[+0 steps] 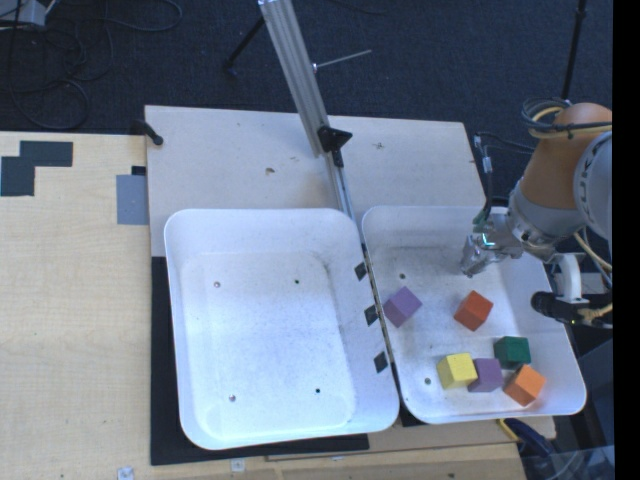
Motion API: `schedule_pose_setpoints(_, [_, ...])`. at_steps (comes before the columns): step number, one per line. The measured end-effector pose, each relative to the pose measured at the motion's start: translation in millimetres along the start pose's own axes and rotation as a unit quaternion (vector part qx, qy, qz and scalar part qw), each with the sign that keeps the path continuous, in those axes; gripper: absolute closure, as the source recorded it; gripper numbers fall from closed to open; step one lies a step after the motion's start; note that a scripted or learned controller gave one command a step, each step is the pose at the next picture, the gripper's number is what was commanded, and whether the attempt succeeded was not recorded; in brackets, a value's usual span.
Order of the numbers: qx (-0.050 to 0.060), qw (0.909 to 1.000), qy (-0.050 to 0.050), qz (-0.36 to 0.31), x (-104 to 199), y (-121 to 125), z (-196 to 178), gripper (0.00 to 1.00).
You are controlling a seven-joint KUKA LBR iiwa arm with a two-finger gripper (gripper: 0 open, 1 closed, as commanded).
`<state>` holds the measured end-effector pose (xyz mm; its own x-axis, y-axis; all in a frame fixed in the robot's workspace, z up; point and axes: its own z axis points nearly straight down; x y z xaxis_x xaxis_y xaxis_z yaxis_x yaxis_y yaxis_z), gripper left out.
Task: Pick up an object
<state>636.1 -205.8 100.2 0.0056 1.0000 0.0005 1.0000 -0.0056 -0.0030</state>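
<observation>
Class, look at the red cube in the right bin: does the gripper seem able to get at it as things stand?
Probably yes. The gripper hangs just above the red cube, which sits apart from the other blocks with bare floor around it.

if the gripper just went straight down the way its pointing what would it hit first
Most likely the bare floor of the right bin. The gripper points down over an open patch of that floor, with the red block a little nearer the camera and apart from it. Depth is hard to judge from this slanted view.

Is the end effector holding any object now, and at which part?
Nothing is held. The end effector hangs over the right bin, apart from the red cube.
</observation>
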Motion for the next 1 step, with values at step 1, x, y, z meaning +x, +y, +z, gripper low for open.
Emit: schedule_pose_setpoints(1, [0.000,1.0000,0.000,-0.002,13.7,-75.8,9.1,0.00])
